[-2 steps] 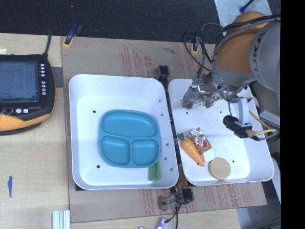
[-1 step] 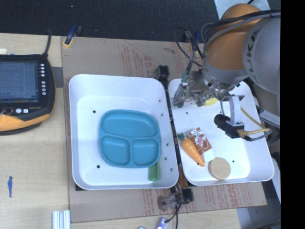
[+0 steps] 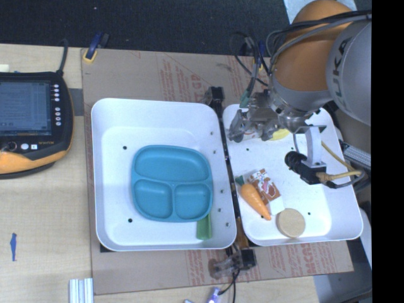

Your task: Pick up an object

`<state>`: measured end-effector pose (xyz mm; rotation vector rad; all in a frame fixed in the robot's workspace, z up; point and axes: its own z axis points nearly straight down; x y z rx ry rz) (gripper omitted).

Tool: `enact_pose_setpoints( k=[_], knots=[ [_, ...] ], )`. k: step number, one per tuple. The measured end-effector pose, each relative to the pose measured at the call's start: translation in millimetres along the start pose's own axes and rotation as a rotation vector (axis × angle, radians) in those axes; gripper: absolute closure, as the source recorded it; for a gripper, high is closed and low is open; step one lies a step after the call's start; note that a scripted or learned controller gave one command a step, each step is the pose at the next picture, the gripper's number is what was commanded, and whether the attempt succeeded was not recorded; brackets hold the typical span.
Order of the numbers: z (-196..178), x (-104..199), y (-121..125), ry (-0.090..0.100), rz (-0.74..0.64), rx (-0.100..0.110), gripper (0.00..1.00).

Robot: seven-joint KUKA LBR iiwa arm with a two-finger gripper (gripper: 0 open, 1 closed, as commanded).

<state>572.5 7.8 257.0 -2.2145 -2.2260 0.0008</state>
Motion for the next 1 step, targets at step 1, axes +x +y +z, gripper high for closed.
enact_pose_setpoints(
  k=[1],
  knots=[
    [40.2, -63.4, 38.8, -0.003, 0.002, 0.002, 1.0]
  ],
)
